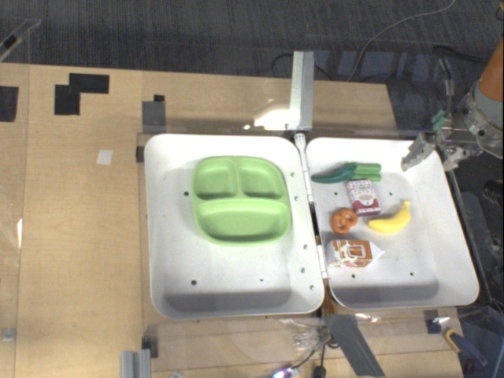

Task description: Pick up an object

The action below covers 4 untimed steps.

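The right bin holds several small objects. A green pod-shaped item lies near its back left. Just below that is a small red and white carton. An orange-red round fruit sits beside a yellow banana, and a brown and white packet lies in front of them. My gripper hangs over the bin's back right corner, open, with nothing between its fingers. It is up and to the right of the banana, apart from every object.
The left bin holds a green three-compartment plate. A metal divider post stands behind the seam between the bins. The right bin's front and right parts are bare white floor.
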{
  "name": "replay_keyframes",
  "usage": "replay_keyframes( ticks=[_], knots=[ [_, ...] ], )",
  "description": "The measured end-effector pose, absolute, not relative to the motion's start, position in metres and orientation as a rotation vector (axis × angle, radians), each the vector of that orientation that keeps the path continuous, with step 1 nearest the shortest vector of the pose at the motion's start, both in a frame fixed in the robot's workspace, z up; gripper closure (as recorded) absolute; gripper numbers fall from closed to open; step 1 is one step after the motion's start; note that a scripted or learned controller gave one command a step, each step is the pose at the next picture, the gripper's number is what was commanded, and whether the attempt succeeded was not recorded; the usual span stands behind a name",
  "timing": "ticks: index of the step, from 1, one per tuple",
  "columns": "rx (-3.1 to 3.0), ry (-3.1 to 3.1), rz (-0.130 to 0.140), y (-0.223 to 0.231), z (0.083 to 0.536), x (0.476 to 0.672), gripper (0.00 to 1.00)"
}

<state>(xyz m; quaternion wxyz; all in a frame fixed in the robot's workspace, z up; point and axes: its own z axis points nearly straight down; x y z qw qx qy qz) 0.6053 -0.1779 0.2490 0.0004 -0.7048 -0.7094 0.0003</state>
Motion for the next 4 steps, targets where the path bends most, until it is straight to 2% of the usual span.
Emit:
replay_keyframes(
  ticks=[1, 2, 3, 4],
  knots=[
    [-2.096, -2.339, 0.001, -0.164, 0.156, 0.627, 0.00],
    [-1.959, -2.457, -0.002, -0.134, 0.093, 0.653, 0.00],
    [-2.108, -2.346, -0.016, -0.125, 0.091, 0.572, 0.00],
    [-2.104, -2.349, -0.019, -0.123, 0.099, 0.574, 1.00]
  ],
)
